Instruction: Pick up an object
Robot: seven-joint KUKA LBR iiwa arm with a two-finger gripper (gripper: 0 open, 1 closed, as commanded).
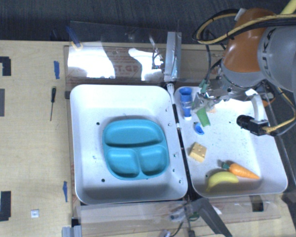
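step: approach, gripper hung over green block in right bin | pincer state possibly open, cannot be told | next: a descent and closing is called for

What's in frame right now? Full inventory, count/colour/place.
left bin: 1, white, left half of the bench
divided tray: 1, light blue, three compartments, middle of the left bin
right bin: 1, white, right of the left bin
blue bottle: 1, blue, far left corner of the right bin
green block: 1, green, just below the gripper, tilted
small blue piece: 1, blue, below the green block
cheese wedge: 1, pale yellow, left side of the right bin
banana: 1, yellow, near edge of the right bin
carrot: 1, orange with green top, touching the banana
screwdriver: 1, dark, on the bench left of the bins
arm: 1, grey with orange band, from the right
gripper: 1, over the right bin's far left
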